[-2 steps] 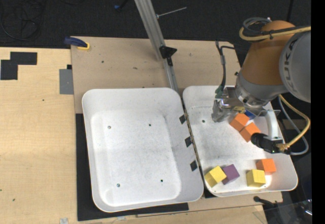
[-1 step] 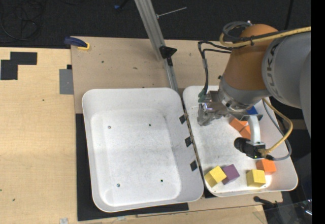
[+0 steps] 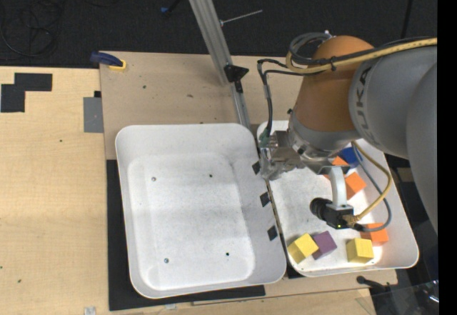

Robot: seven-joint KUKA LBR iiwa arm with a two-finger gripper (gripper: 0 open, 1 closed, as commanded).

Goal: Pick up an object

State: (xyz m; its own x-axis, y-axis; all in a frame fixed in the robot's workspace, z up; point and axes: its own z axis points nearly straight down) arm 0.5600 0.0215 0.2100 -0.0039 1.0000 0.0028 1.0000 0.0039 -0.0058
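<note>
- Nearest me, along the front wall of the right bin [image 3: 298, 201], sit a yellow block [image 3: 303, 246] and a purple block [image 3: 325, 241], touching each other. A second yellow block [image 3: 359, 250] is just beside them, with an orange block [image 3: 379, 236] next to it. They look loosely scattered, each one a fair candidate for the pick.
- Further in, another orange block [image 3: 354, 183] and a blue piece [image 3: 348, 157] lie partly under the arm, harder to reach cleanly.
- The left bin [image 3: 126, 138] holds no blocks, so the pick has to come from the right one.
- The end effector [image 3: 275, 158] hangs low over the right bin's far left corner, close to the wall shared with the left bin and well apart from the front blocks. I cannot tell whether it is open or closed, and I see nothing held in it.
- The arm [image 3: 400, 99] reaches in from the right, wrist bent downward, orange band [image 3: 325, 92] uppermost.
- Beyond, an aluminium post [image 3: 211, 28] leans up from the table [image 3: 164, 92].
</note>
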